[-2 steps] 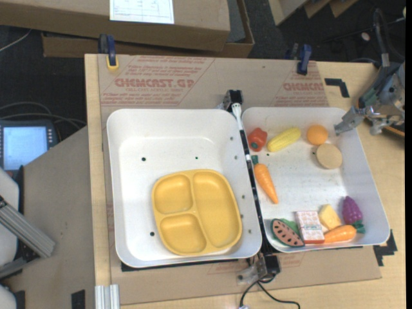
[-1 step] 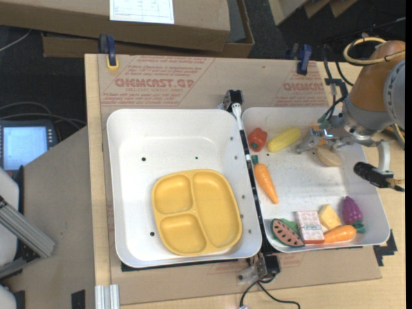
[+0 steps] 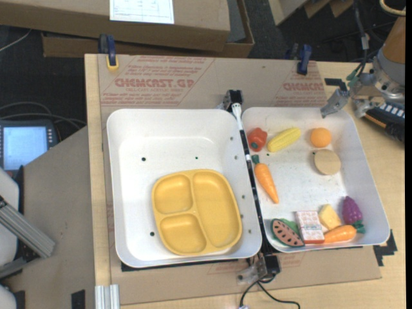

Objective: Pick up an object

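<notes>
Cardboard-topped bench bears two bins: the gripper [image 3: 335,102] hangs with parted, unladen fingers at the right bin's [image 3: 370,185] far edge, near the toy orange [image 3: 320,137], probably light, rigid, slippery, best pinched across its middle.

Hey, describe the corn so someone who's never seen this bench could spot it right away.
Look in the right bin, along its far edge. The corn lies between a red pepper and an orange; it's the only long, bumpy yellow piece.
</notes>
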Controlling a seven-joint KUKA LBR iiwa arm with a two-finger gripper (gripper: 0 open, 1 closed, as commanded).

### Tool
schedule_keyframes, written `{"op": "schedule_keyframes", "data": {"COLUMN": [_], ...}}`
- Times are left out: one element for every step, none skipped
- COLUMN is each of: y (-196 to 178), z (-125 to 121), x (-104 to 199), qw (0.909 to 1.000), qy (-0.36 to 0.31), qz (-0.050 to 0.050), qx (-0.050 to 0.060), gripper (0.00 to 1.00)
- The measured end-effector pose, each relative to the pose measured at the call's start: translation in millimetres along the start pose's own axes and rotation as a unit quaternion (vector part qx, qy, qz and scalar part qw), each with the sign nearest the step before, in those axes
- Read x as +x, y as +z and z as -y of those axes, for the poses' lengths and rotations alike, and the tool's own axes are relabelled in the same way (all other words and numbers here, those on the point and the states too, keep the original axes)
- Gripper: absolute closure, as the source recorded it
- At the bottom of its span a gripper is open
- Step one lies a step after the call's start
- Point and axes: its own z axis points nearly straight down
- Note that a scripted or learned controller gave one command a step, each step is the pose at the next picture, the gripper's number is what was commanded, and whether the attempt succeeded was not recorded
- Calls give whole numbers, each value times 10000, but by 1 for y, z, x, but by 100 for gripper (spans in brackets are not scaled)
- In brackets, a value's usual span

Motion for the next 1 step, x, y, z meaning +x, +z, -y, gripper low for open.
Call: {"op": "schedule_keyframes", "data": {"y": [105], "z": [17], "x": [10], "qw": [9999], "qy": [-10], "qz": [-117], "qx": [119], "gripper": [0]}}
